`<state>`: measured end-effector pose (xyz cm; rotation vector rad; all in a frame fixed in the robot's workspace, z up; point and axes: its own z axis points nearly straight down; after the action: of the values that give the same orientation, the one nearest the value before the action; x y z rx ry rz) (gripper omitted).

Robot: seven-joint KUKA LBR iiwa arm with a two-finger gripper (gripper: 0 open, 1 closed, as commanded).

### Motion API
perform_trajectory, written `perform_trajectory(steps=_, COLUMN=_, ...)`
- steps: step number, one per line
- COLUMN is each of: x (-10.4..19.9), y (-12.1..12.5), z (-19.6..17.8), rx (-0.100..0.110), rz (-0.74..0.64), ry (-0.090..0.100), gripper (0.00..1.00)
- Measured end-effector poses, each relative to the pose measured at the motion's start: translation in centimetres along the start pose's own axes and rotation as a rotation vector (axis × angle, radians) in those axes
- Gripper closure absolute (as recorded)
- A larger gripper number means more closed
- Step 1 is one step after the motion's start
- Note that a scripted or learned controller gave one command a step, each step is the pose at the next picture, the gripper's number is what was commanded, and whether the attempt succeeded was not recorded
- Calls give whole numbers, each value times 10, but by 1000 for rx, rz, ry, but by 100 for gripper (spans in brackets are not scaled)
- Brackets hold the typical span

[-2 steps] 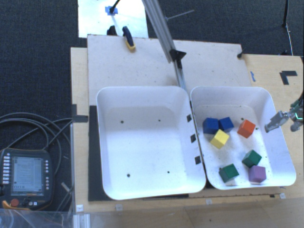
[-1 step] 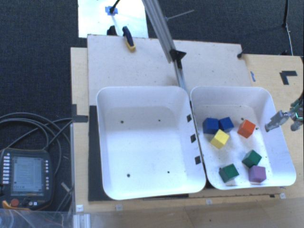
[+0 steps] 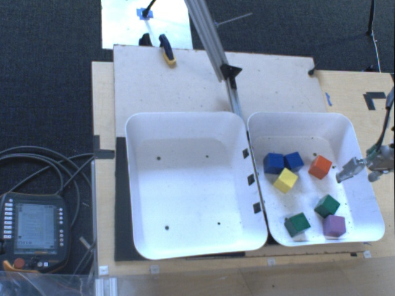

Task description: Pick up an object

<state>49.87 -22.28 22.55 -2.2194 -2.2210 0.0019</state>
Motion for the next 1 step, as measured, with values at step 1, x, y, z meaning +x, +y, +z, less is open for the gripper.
perform_trajectory(steps=1, x=6, y=-5, z=60, rx=1, rz=-1, ry=1, gripper=0)
